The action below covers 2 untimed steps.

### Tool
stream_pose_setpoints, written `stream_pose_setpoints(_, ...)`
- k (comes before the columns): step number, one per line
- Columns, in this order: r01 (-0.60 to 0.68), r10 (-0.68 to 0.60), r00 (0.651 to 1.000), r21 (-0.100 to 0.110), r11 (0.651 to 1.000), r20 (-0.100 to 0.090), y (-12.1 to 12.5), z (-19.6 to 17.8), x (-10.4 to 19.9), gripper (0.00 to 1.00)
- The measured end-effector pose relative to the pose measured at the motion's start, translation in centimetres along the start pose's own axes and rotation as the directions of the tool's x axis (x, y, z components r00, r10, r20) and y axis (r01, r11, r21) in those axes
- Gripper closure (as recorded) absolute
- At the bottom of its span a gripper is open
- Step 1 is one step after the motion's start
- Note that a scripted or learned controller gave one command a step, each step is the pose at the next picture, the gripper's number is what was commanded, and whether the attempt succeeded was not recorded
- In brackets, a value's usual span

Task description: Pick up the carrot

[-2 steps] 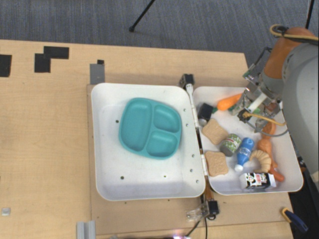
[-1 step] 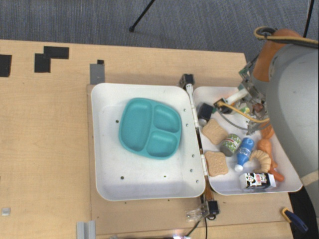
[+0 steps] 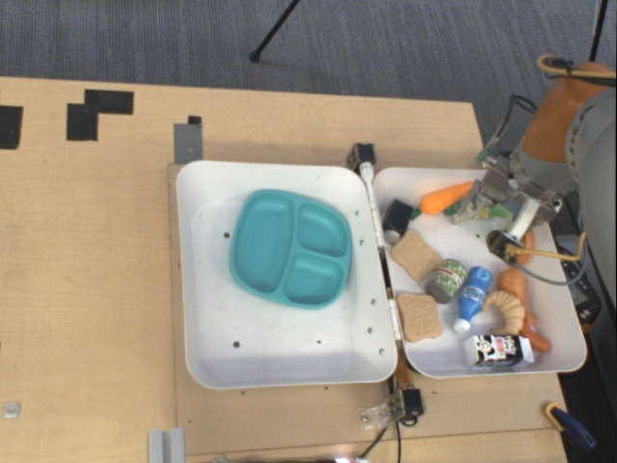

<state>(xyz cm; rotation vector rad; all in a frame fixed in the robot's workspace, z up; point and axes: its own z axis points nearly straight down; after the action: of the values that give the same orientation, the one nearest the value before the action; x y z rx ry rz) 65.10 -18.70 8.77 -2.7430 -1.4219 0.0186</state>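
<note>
Two shallow white bins sit side by side on the bench, and one gripper (image 3: 479,204) reaches into the right bin (image 3: 569,355) from its far right corner. One carrot (image 3: 446,198) lies in that bin directly beside the gripper tip, on the side toward the left bin, touching or nearly touching it; whether the carrot sits between the fingers cannot be told, nor whether they are spread or pressed together.

Counted in the right bin: two slices of bread, one (image 3: 415,255) nearer the camera than the gripper and toward the left bin, the other (image 3: 419,316) farther still the same way, against the dividing wall. One green can (image 3: 446,279) and one blue bottle (image 3: 471,294) lie just beyond the first slice, below the gripper in the view. One croissant (image 3: 507,308) and one black-and-white carton (image 3: 500,349) rest near the bin's front edge. One dark object (image 3: 396,217) lies beyond the carrot, close to the divider. A few orange pieces sit below the wrist, too small to name.

The left bin (image 3: 202,345), well apart from the gripper, holds one teal divided plate (image 3: 289,247) with three compartments.

The bench (image 3: 87,287) is pale wood with several black marks at its far left corner. Beyond it runs grey carpet (image 3: 145,17), crossed by one thin dark stand leg (image 3: 287,15).
</note>
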Motion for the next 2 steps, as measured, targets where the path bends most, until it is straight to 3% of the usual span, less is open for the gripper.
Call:
stream_pose_setpoints(1,-0.108,0.107,0.994,0.031,0.994,0.029,0.49,-0.09,1.05,0.0)
stream_pose_setpoints(2,-0.172,0.171,0.985,0.035,0.984,0.023,0.37,-0.08,0.98,0.0)
